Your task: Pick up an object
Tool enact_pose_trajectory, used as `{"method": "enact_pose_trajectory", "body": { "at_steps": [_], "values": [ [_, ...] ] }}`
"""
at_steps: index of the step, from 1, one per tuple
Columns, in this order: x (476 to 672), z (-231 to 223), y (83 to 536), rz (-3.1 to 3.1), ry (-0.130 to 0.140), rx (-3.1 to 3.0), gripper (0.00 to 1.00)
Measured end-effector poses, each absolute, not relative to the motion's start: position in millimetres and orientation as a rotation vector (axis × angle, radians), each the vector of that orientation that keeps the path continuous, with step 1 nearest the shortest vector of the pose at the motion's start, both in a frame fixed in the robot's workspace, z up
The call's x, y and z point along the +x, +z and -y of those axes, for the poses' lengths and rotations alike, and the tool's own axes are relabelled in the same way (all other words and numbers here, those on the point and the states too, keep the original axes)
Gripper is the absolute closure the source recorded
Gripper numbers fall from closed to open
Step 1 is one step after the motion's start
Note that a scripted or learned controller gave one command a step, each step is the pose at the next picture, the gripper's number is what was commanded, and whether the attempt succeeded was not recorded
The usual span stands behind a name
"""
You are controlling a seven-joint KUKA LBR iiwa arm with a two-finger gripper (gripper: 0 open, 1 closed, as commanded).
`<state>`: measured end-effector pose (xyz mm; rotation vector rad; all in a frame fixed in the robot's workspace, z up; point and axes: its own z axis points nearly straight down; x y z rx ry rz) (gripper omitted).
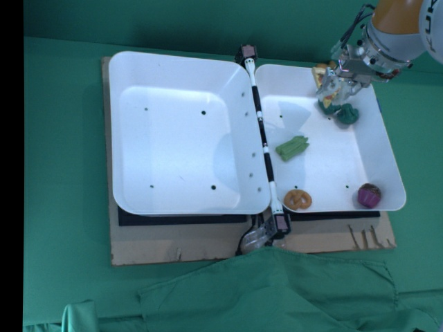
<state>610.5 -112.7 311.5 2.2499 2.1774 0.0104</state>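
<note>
Gripper (332, 92) hangs low at the far corner of the right bin (387, 154), apparently because the dark green toy (347, 114) and a yellow piece (320, 71) lie there, just beside it. Whether it pinches anything, I cannot tell. Nearer the bin's middle lies a green bundle (292, 147); a pretzel (297, 199) and purple cupcake (369, 195) sit along its near wall.

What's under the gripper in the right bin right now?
Under the gripper, in the right bin's far corner, sit a dark green object and a yellow-orange one. The gripper covers part of both, so contact is unclear.
</note>
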Motion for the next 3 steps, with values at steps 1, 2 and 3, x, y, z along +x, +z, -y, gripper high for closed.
{"method": "enact_pose_trajectory", "body": {
  "at_steps": [1,2,3],
  "values": [
    [627.9,145,262,-2.214,-0.004,2.227,1.00],
    [626.1,138,314,-2.194,0.009,2.234,1.00],
    [629.5,172,353,-2.208,0.005,2.220,1.00]
  ]
}}
